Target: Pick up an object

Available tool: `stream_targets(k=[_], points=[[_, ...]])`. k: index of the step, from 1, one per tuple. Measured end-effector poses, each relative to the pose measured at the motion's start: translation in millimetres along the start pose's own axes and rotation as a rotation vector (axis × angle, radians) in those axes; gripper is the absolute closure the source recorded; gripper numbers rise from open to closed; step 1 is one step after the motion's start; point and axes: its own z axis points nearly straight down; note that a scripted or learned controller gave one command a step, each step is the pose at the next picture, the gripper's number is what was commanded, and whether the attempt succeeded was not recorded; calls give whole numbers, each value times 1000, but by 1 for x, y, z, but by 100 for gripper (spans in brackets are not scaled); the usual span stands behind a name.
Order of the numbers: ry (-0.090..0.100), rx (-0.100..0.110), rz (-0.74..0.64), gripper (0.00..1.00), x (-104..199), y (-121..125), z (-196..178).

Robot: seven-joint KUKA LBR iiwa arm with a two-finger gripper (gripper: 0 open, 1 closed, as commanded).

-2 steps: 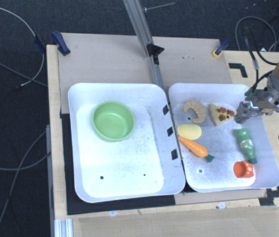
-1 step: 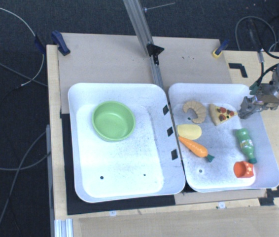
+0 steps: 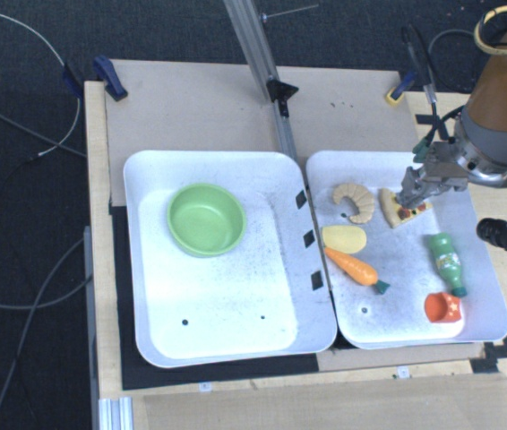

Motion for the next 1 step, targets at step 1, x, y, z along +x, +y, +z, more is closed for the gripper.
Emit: stream_targets(k=[1], points=[[0,2,2,100,46,27,-1]])
